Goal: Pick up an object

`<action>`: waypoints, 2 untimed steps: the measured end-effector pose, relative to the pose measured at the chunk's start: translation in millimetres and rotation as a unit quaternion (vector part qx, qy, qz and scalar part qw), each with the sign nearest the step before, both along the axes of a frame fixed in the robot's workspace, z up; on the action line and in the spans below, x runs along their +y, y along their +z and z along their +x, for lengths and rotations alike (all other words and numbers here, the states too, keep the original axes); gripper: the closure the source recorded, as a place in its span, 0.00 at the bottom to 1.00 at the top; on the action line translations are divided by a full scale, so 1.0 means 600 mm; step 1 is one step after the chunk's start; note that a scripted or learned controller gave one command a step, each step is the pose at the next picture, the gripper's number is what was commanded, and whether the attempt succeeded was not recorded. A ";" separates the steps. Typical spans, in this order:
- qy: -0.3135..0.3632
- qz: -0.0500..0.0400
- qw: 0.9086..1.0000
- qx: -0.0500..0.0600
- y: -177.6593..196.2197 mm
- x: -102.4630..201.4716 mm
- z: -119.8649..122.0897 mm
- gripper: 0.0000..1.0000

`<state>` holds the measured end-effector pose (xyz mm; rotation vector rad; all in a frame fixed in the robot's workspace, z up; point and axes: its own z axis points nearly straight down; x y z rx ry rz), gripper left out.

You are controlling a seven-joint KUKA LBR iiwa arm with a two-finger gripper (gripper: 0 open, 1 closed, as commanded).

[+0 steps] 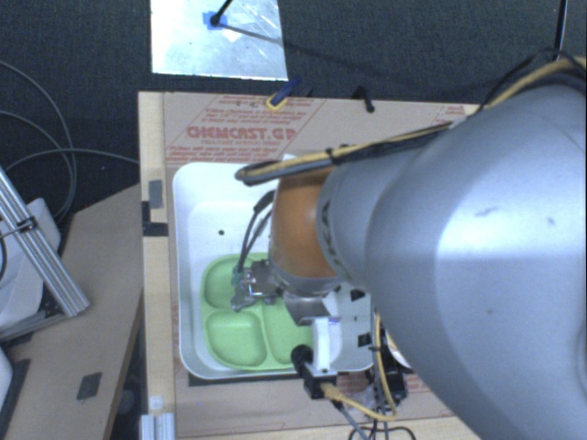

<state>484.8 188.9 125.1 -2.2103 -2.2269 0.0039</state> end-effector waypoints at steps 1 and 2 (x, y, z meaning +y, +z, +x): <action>-0.001 0.001 1.000 -0.011 0.086 0.046 0.235 0.00; 0.000 -0.001 1.000 0.001 -0.076 0.077 0.172 0.00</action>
